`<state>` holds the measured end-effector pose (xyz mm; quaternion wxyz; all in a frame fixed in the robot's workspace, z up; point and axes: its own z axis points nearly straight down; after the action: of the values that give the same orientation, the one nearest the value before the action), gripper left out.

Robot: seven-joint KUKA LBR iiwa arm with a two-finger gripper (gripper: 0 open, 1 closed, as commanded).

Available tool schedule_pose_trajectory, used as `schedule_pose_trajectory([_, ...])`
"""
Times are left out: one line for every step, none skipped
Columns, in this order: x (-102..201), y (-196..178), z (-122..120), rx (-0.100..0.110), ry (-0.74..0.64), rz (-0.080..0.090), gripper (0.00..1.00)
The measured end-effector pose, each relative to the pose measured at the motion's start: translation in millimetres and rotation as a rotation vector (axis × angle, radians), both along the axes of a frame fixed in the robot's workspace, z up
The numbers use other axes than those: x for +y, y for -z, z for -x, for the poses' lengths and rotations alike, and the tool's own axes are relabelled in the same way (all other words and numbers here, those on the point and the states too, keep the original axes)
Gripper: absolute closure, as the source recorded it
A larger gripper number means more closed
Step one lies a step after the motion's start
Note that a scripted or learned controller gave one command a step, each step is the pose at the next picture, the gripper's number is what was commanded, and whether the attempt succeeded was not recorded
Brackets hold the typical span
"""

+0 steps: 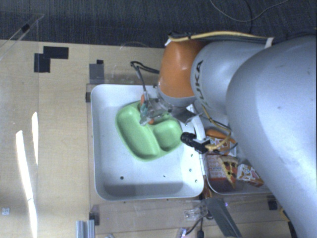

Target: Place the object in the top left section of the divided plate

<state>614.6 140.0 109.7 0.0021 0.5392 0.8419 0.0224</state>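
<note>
A light green divided plate [146, 131] lies in the left white bin [109, 148], towards its back right. My gripper [148, 111] hangs over the plate's far edge, at the divider between its sections. Something small and orange [142, 99] shows at the gripper's far side; I cannot tell whether it is held. The big grey arm with its orange band [181, 73] covers the plate's far right corner.
The right bin [225, 185] is mostly hidden under the arm; several packets and small items [223, 166] lie in its near part. A black cable end [190, 141] sticks out over the bin divider by the plate's right edge. Bare bin floor lies left and in front of the plate.
</note>
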Motion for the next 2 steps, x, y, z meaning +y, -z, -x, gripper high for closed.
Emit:
schedule_pose_trajectory([-9.8,-17.7,-3.5,0.017,-0.156,0.035,1.0])
schedule_pose_trajectory([-54.6,-77.9,-53.2,0.015,-0.143,0.037,1.0])
